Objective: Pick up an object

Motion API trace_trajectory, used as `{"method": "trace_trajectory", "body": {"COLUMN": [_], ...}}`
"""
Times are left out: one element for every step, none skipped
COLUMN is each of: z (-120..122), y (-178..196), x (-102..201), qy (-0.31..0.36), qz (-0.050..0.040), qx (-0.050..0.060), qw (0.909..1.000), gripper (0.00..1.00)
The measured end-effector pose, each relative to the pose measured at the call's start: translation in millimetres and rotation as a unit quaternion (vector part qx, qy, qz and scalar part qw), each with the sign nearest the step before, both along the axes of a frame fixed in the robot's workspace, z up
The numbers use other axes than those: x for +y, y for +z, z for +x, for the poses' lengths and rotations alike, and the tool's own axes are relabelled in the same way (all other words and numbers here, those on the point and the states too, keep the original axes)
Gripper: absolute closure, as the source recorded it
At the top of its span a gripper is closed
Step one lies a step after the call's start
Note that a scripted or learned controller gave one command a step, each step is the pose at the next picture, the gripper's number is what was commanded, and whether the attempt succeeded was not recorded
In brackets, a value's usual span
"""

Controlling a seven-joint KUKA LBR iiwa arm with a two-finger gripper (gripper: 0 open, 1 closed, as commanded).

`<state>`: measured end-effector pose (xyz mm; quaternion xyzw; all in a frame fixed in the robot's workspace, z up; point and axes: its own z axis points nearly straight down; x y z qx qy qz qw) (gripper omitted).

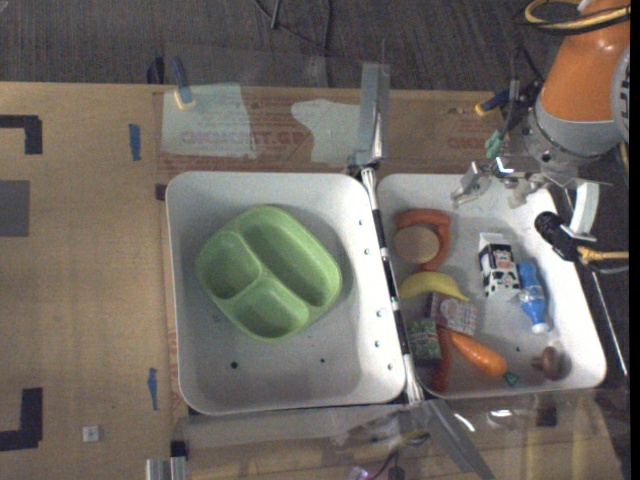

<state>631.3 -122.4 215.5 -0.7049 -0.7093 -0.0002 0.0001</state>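
Note:
My gripper [497,181] hangs over the far edge of the right bin [590,343], open, with nothing between its fingers. Below it in that bin lie a white and black milk carton [497,265], a blue bottle [533,299], a tan bun [418,245] with a red sausage [424,218] curled behind it, a yellow banana [431,286], an orange carrot [476,354], a small green box [424,339], a pale packet [458,314] and a brown mushroom-like piece [552,362]. The carton is the nearest thing to the gripper, a little toward the front.
The left bin [190,368] holds a green divided plate [267,270]. A metal divider [385,278] runs between the two bins. The orange-banded arm [590,58] rises at the upper right. Cardboard bench surface [80,268] extends to the left.

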Motion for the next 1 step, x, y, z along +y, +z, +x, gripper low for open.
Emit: {"method": "trace_trajectory", "body": {"z": [-34.6], "y": [18.7], "x": [45.0], "qy": [0.128], "qz": [0.0001], "qx": [0.000], "qw": [0.9918], "gripper": [0.00]}}
